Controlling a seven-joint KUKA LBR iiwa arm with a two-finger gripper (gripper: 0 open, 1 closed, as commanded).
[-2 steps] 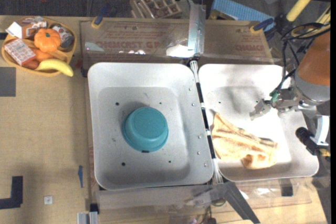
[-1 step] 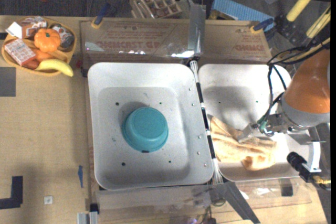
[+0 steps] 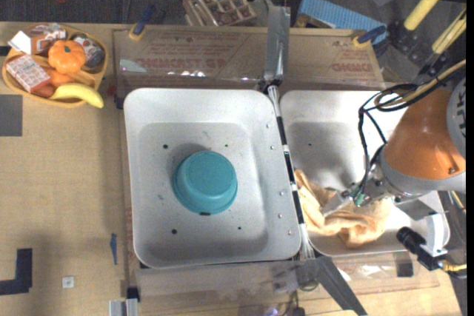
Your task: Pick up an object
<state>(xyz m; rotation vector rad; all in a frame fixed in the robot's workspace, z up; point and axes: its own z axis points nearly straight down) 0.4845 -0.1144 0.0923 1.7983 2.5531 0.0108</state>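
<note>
Gripper [image 3: 354, 197] low in right bin [image 3: 326, 122], touching crumpled yellow cloth [image 3: 348, 222]; grip state unclear

I see 2 bins side by side on the bench. In the left bin [image 3: 144, 122] an upturned bowl [image 3: 206, 182] sits near the middle. In the right bin [image 3: 318, 115] a crumpled cloth [image 3: 348, 222] lies at the near edge, against the wall shared with the left bin. The gripper [image 3: 358, 196] reaches in from the right, down at the cloth's top. Far left on the bench, behind the bins' near edge, a dish [image 3: 15, 78] holds 1 banana [image 3: 78, 93], 1 small pumpkin [image 3: 67, 56] and some small packets.
</note>
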